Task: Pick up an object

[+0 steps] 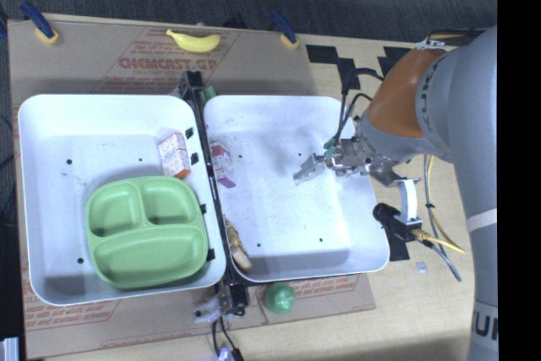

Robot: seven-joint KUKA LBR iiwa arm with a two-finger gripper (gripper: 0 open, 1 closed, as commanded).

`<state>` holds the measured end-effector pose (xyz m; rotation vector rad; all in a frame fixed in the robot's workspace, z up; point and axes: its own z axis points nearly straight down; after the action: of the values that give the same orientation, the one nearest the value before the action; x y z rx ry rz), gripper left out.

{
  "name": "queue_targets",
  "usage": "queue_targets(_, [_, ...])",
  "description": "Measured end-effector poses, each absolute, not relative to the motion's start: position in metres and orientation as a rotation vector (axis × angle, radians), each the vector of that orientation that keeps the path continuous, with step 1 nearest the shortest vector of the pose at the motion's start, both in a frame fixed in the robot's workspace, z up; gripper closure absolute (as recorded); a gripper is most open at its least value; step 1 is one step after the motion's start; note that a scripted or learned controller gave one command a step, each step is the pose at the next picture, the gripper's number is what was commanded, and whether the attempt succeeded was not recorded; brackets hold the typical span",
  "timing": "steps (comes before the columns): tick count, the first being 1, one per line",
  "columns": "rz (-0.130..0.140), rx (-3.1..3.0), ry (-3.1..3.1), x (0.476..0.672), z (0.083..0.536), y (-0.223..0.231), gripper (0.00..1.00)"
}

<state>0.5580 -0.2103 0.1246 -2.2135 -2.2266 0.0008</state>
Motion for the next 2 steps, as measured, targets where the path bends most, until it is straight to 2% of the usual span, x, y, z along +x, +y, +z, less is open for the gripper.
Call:
queue_targets(1, [0.004,-2.212,-2.225,0.476,0.092,-0.211,0.00])
queue_targets(2, [0.003,-2.210,-2.230,0.536,0.092,-0.187,0.00])
